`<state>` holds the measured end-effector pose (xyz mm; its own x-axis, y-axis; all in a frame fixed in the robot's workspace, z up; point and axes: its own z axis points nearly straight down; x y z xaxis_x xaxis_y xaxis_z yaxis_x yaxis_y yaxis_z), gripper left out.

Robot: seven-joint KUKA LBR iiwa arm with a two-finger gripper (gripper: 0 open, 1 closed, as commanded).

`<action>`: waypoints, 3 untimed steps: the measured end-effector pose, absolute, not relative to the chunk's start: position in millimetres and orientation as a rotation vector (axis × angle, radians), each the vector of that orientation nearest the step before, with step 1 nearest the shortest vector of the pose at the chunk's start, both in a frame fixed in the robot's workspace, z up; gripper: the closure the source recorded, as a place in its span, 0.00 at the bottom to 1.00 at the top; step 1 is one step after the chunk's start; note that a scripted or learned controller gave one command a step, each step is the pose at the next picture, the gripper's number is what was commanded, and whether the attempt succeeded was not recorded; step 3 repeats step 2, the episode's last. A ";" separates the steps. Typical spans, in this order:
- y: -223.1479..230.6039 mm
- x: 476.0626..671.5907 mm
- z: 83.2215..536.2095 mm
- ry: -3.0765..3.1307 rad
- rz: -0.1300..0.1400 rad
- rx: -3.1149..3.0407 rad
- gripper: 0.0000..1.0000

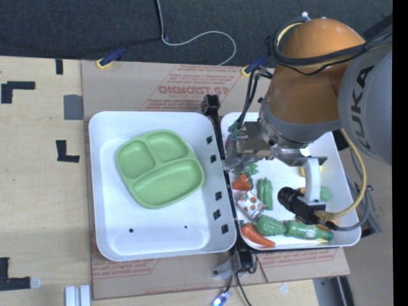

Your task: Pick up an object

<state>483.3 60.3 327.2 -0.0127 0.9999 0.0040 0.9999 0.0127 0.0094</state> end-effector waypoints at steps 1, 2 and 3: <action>110.2 483.6 368.9 2.231 0.005 2.211 1.00; 88.7 483.9 439.3 2.222 0.007 2.217 1.00; 88.7 483.9 439.3 2.222 0.007 2.217 1.00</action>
